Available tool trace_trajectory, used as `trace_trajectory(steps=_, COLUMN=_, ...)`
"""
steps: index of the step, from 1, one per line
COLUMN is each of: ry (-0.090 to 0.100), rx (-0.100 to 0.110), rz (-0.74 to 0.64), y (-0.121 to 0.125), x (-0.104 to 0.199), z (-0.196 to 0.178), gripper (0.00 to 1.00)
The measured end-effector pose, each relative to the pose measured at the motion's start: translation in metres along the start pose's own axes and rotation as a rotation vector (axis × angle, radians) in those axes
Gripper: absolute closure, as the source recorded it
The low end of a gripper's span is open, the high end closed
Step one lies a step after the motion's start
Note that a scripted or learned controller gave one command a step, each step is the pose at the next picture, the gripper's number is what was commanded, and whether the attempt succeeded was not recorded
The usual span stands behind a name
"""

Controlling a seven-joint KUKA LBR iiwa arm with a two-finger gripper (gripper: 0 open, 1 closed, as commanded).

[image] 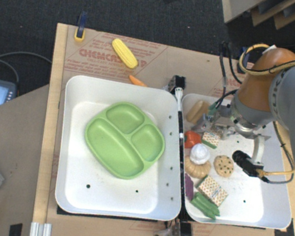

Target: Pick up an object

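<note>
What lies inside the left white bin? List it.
The left white bin holds a green divided plastic plate, its three compartments bare. Whatever lies beneath the plate is covered.

Two bins are sitting side by side on the counter (40, 180). A divided plate (124, 139) is lying in the left bin (68, 185). In the right bin (267, 209), a cookie (223, 166), a cracker (213, 190) in front of it and a pepper (205, 205) nearest the front are crowding the left side. Behind the left bin, a corn cob (124, 53) is resting on the counter.
</note>
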State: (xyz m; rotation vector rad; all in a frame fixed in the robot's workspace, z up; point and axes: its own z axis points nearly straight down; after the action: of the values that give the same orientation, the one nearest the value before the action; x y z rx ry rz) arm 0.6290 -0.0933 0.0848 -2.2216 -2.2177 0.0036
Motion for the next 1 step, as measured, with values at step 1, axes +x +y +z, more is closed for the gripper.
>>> trace_trajectory(steps=1, ry=0.0, rx=-0.004, rz=0.0, y=0.001, x=-0.0001, z=-0.0105, gripper=1.0)
